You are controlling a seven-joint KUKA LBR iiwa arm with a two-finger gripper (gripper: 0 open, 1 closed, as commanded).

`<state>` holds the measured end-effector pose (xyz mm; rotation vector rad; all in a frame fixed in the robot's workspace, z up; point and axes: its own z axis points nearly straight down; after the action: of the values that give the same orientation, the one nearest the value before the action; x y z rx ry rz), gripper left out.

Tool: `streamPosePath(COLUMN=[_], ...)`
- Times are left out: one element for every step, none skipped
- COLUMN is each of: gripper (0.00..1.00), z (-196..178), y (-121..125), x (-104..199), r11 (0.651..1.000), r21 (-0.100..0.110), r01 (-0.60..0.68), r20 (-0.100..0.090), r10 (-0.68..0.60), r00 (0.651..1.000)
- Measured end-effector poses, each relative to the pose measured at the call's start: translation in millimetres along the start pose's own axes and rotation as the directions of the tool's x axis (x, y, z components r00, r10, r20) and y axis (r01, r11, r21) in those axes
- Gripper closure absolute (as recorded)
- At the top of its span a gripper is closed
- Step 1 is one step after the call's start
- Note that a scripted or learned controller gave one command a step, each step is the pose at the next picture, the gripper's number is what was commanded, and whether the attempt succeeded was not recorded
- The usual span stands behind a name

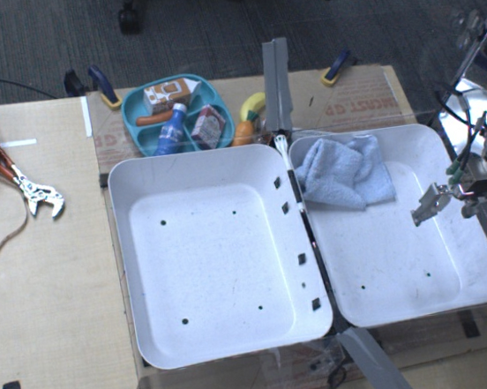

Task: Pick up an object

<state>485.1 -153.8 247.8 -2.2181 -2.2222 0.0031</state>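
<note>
Looking at the two bins first: left bin [207,256] is bare white w/ just dark dots on the floor, right bin [395,267] has the only pickable thing, a crumpled blue-grey cloth [346,172] bunched in its far-left corner, against the divider. Beyond the bins sits a teal tray [178,113] w/ small items, and a wrench [37,197] way off left. My gripper [429,206] hangs over the right side of the right bin, well apart from the cloth, nothing in it; can't tell if it's apart or together at this res. Risk imo: cloth is hard against the wall, so a descent there could clip the rim, or pinch just a loose fold that slips out on lift.
</note>
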Motion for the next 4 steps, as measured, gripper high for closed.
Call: streamPosePath(gripper=[0.0,0.0,0.0,0.0], z=[91.5,126.8,90.6,153.5], y=[63.9,117.3,167.1,174.9], x=[39.9,-2.7,-43.7,-12.7], r11=[1.0,1.0,1.0,0.993], r21=[0.001,0.0,-0.005,-0.005], r01=[-0.025,-0.023,-0.023,0.121], r20=[0.0,0.001,0.002,0.003], r10=[0.025,0.023,0.023,-0.121], r00=[1.0,1.0,1.0,0.993])
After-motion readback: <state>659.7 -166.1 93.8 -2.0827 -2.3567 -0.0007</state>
